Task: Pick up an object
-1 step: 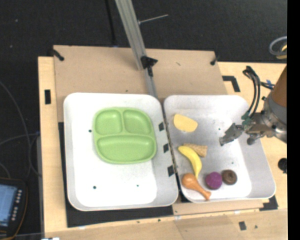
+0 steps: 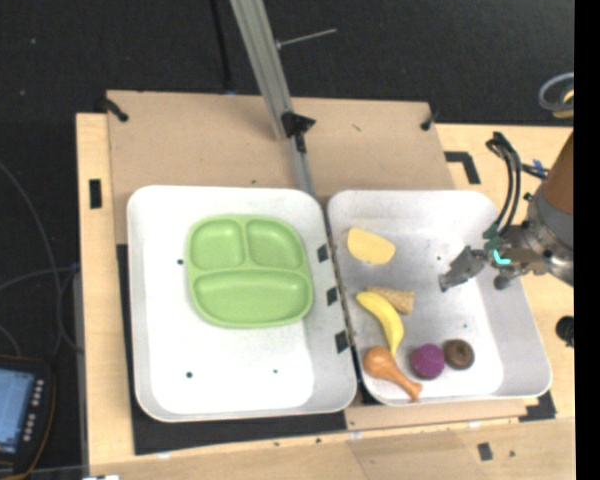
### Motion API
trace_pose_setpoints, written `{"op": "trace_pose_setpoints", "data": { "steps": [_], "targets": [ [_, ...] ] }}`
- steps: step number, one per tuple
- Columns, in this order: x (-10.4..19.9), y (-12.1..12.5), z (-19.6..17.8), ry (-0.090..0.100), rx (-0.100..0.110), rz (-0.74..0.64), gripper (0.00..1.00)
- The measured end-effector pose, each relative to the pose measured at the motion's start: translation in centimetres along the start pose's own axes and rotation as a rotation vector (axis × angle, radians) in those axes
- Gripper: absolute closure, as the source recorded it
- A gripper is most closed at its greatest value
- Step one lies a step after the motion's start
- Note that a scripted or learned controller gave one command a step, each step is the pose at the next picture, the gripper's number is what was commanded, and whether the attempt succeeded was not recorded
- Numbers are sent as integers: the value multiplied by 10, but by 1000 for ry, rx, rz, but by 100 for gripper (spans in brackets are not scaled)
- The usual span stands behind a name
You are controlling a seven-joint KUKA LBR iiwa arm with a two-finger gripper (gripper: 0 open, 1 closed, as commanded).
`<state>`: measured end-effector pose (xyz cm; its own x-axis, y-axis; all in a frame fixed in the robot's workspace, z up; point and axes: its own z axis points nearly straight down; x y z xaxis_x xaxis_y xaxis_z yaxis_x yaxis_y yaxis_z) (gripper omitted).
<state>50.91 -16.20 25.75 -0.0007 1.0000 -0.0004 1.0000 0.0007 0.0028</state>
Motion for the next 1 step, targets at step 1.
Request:
{"op": "trace_pose_setpoints", "data": {
  "steps": [1],
  "targets": [
    [1,7,60,0,7,1,0]
  ]
}}
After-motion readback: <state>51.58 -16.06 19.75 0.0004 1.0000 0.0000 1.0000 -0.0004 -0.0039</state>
